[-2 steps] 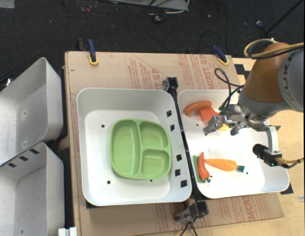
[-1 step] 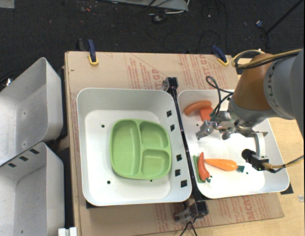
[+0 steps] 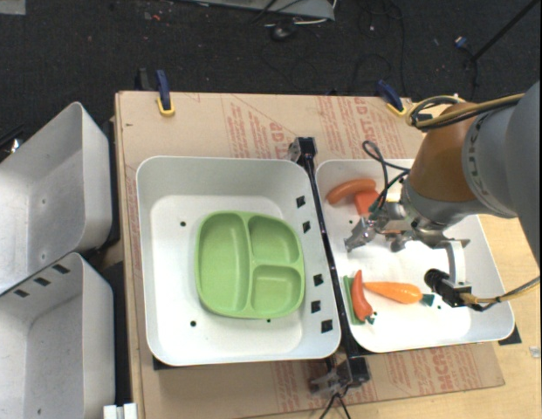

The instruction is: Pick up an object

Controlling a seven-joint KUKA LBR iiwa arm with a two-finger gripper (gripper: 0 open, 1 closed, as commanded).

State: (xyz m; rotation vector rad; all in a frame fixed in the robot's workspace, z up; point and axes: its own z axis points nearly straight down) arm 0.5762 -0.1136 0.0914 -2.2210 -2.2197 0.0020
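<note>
Reaching in from the right, gripper low in the right bin, fingers apparently spread and holding nothing, among three carrots; one green plate in the left bin.

A: Light even and bright, overhead by the look of it. Both white bins near washed out, little surface detail on their floors.

B: Shadows?

A: Soft, short. A faint one under the green divided plate; a darker one beneath the arm.

B: Sharpness?

A: Centre crisp enough. Dark floor at top is grainy, murky. Slight softness toward the corners.
</note>
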